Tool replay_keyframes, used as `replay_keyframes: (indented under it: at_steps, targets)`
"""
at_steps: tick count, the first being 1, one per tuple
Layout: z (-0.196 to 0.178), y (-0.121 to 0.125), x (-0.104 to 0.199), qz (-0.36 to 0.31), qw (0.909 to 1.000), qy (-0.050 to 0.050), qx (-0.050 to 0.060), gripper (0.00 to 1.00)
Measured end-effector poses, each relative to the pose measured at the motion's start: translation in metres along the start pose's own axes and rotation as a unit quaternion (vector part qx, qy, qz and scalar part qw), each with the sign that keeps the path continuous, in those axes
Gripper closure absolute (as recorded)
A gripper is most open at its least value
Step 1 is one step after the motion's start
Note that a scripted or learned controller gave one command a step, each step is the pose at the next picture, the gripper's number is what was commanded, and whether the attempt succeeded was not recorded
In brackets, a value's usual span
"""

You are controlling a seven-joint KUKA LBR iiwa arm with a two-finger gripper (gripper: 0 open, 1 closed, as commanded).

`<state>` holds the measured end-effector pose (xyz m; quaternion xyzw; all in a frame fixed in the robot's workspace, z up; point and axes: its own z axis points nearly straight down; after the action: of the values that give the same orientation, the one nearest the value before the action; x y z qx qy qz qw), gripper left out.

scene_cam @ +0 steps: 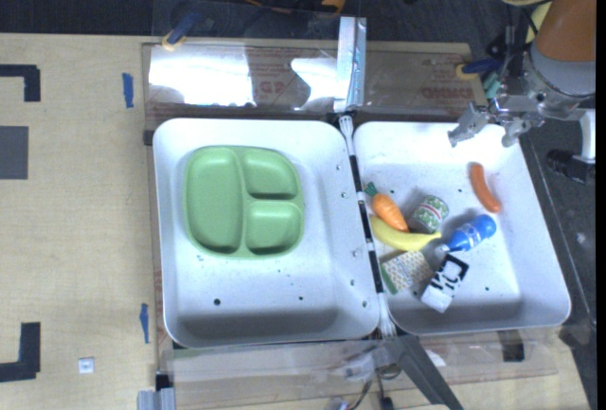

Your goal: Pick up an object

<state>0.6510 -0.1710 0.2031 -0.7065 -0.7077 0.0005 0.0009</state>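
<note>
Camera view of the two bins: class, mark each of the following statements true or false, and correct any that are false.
1. The green divided plate lies in the left bin. True.
2. The banana lies on the green divided plate. False: it lies in the right bin, among the other small items.
3. The sausage lies apart from the cluster around the banana. True.
4. The gripper has the carrot between its fingers. False: the carrot lies in the right bin beside the banana, away from the gripper.
5. The blue bottle stands in the left bin. False: it lies in the right bin.
</note>
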Motion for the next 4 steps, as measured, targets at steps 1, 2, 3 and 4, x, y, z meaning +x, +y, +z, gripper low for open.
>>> replay_keyframes:
  at_steps: [1, 2, 3, 4]
  targets:
    - [0.071, -0.032, -0.047, -0.013, 0.9999, 0.003, 0.001, 0.00]
    - [0.114, -0.025, -0.037, -0.016, 0.9998, 0.008, -0.005, 0.00]
    - [0.106, -0.028, -0.044, -0.015, 0.9999, 0.001, -0.003, 1.00]
    - [0.096, -0.028, -0.044, -0.015, 0.9999, 0.001, -0.003, 1.00]
